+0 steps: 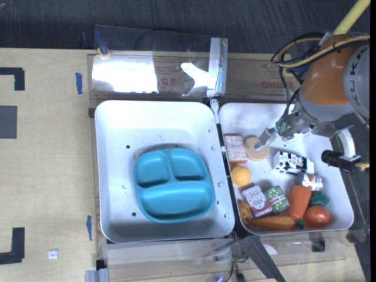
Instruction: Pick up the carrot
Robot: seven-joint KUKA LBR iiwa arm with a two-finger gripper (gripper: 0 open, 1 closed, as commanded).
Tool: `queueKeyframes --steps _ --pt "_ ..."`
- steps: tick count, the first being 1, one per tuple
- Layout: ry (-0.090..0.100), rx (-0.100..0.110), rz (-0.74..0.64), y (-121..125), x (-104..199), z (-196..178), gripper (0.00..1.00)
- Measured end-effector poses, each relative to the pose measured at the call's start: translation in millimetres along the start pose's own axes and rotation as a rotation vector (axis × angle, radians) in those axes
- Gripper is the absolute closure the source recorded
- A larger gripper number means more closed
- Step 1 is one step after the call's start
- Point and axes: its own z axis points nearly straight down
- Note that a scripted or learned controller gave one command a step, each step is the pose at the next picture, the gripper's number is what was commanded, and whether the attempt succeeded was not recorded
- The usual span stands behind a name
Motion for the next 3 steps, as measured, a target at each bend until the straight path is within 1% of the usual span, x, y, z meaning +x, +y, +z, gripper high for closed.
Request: queueKeyframes --steps 1,2,3 --pt "-0.004 -0.008 0.203 37 11 -7 0.00" --pt "-0.005 -0.008 0.388 50 1 47 0.00" --pt "-0.003 -0.008 0.666 10 -21 -9 0.00"
